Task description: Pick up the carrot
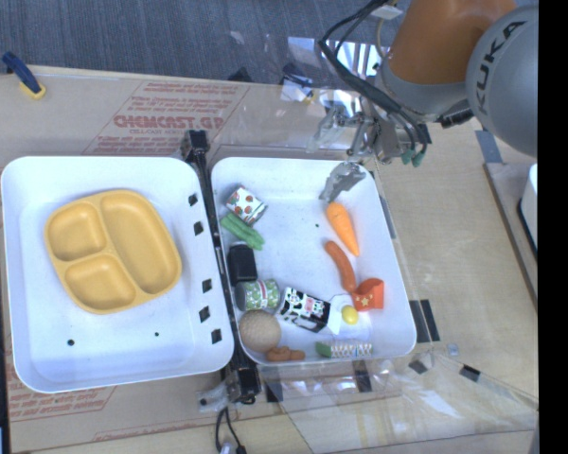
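Just above carrot (342, 227), jaws (340, 182) near-closed, holding nothing.

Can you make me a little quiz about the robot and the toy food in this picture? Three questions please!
1. True or false: the carrot lies in the right bin.
2. Which bin holds the yellow divided plate: A) the left bin, B) the right bin, C) neither?
3. Fill in: the end effector hovers near the carrot's ____ end, the one farther from the camera.

Key:
1. True. The carrot rests on the bin floor, not between the fingers.
2. A.
3. Upper. The end effector is just above that end in the camera view, near the bin's far edge.
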